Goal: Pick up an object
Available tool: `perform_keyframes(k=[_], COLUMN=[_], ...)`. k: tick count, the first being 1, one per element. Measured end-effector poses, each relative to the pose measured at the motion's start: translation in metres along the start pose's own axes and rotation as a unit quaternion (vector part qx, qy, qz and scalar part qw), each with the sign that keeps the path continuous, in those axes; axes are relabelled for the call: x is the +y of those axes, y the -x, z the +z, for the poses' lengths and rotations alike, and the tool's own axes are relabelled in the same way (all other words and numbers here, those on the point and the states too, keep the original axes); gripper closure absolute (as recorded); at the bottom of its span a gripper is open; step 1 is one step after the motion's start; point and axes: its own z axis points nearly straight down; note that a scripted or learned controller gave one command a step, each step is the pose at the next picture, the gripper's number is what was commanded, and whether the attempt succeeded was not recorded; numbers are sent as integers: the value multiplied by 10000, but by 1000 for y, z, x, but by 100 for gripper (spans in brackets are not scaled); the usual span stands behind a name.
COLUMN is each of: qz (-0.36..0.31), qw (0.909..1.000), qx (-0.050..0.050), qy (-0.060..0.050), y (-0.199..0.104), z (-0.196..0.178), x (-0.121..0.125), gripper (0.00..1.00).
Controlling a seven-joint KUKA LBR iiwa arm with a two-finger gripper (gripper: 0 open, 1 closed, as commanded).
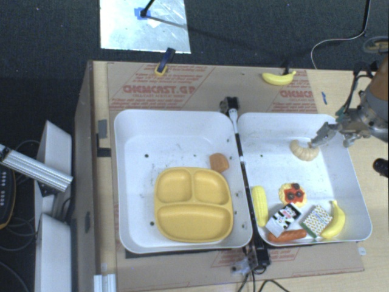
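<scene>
My gripper [335, 139] hangs over the back right part of the right bin [349, 163], open, with nothing between its fingers. Its left fingertip [317, 141] is right next to a pale curved pastry [303, 151] lying on the bin floor. Along the front of the same bin lie a corn cob [259, 204], a yellow round toy with red and black marks [293, 193], a black-and-white box [283, 218], a red-orange carrot [287, 236], a patterned box [316, 220] and a banana [337, 219].
The left bin [130, 163] holds a yellow divided plate [194, 204] and a small orange-brown item [219, 162]. A second banana [278, 76] lies on the bench behind the bins. A black divider [238, 157] runs between the bins.
</scene>
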Motion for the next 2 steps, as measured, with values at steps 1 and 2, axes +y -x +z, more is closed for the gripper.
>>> perform_keyframes(k=[1, 2], qz=[-7, 10], qw=[10000, 10000], qx=[7, 2], qy=[-5, -9], y=[-87, -83], z=[70, 122], x=[38, -12], gripper=[0, 0])
